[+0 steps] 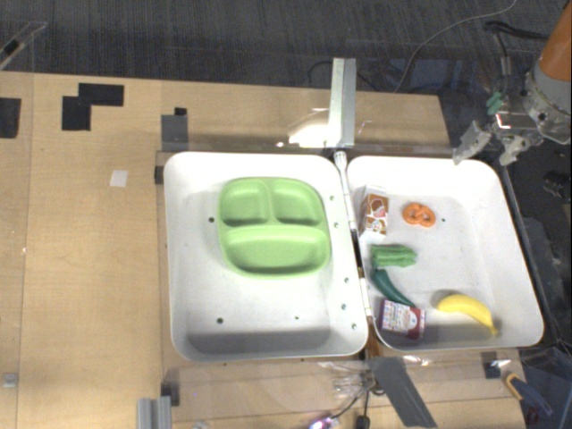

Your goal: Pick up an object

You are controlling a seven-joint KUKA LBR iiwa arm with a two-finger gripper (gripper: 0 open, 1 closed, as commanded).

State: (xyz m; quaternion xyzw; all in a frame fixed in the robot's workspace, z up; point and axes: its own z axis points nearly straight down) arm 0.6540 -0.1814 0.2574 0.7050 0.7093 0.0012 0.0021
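Note:
The right bin (474, 239) holds a small white and brown packet (375, 213), an orange pretzel-shaped toy (419, 214), a green pepper-like toy (392, 266), a dark red pouch (400, 318) and a yellow banana (466, 310). My gripper (490, 145) hangs above the bin's far right corner, its two fingers spread apart with nothing between them. It is well away from all the objects. The arm's orange band (556, 56) shows at the right edge.
The left bin (192, 266) carries a green divided plate (272, 223). A metal post (343, 105) stands behind the joint between the bins. Cables run across the dark floor at the back right.

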